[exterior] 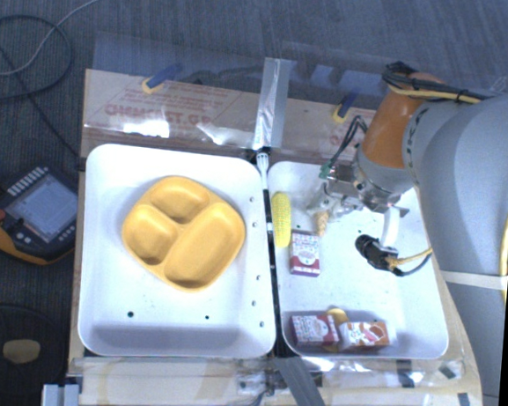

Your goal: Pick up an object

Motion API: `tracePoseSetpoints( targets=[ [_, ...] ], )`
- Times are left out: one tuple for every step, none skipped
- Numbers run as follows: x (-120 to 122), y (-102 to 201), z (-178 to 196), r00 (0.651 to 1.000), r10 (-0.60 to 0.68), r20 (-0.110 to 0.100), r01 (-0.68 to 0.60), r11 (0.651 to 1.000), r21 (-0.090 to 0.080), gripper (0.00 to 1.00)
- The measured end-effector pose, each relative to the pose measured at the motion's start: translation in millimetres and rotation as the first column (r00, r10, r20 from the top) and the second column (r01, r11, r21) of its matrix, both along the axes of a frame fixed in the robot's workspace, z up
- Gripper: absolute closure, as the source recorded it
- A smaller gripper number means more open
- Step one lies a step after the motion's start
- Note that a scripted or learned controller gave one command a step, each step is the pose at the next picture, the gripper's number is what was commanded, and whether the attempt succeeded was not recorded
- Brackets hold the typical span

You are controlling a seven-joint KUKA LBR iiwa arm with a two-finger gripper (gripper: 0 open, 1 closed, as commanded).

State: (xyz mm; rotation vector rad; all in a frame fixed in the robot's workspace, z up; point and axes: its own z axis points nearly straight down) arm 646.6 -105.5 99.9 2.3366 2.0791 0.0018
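I am low in the right bin point(428, 337), my gripper point(328, 215) down near its far left part, and I judge the pick barely begun: nothing is lifted, and I cannot tell whether my claw is apart or together from this slant. A small pale yellowish piece point(321, 221) sits right at my tip, though whether I have it I cannot say. Just beside it lies the corn cob point(280, 218), along the bin's left wall, and near that a small red-and-white carton point(305, 253) lying flat. Two more red packets point(340, 332) rest together by the near wall, well apart from me. The left bin point(94, 316) holds a yellow divided plate point(183, 232). Both bins sit on a bench point(201, 105) with taped cardboard behind them; past it the floor is dark carpet with cables and a handheld pendant point(28, 213) at the left. What remains is closing on something and raising it clear.
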Motion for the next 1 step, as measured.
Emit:
tracePoseSetpoints(
  targets=[
    [-27.0,43.0,83.9,0.995,0.100,-0.012,-0.099,0.995,0.006,1.00]
  ],
)
